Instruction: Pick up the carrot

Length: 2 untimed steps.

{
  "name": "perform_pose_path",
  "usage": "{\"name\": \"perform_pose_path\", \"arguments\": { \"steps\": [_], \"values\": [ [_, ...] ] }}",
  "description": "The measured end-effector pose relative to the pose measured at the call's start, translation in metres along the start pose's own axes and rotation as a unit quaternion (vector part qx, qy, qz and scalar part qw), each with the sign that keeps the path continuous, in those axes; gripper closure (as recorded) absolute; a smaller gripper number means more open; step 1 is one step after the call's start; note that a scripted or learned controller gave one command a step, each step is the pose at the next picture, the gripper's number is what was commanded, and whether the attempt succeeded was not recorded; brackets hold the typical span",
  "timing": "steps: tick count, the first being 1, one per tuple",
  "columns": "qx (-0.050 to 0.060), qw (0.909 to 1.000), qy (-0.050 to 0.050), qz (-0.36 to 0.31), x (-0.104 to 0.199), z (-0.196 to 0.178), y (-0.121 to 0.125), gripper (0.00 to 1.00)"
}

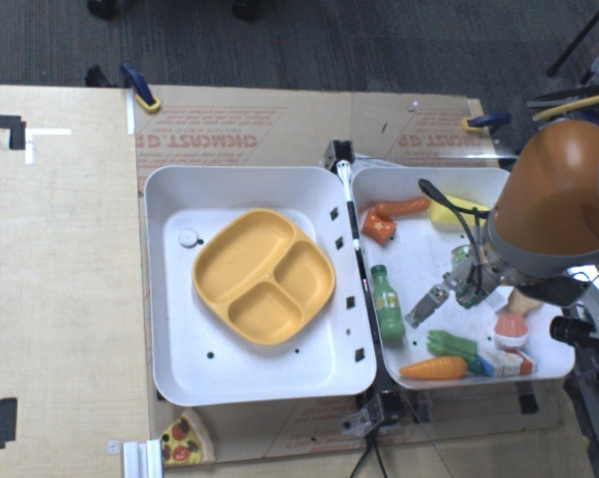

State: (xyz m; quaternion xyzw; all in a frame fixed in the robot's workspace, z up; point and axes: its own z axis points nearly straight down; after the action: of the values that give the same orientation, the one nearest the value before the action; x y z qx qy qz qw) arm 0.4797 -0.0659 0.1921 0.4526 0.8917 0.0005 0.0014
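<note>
The carrot [434,368] is orange and lies flat along the front wall of the right bin [416,257]. My gripper [431,305] hangs over the middle of that bin, up and slightly left of the carrot and apart from it. The grey arm with its orange band [558,192] comes in from the right and covers the bin's right side. I see nothing held in the gripper.
Around the carrot lie a green vegetable [452,345], a small box [508,364] and a red-capped piece [511,327]. A green bottle [386,305] lies at the bin's left wall, with red items [379,225] and a yellow one [457,212] at the back. The left bin [170,357] holds a yellow divided plate [265,275].
</note>
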Motion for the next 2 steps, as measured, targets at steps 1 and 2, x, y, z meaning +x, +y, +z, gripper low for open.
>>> {"name": "perform_pose_path", "arguments": {
  "steps": [1, 2],
  "values": [
    [-0.001, 0.9882, -0.001, -0.153, 0.01, 0.0, 0.009, 0.0],
    [-0.001, 0.9307, -0.001, -0.366, 0.031, -0.001, 0.024, 0.0]
  ]
}}
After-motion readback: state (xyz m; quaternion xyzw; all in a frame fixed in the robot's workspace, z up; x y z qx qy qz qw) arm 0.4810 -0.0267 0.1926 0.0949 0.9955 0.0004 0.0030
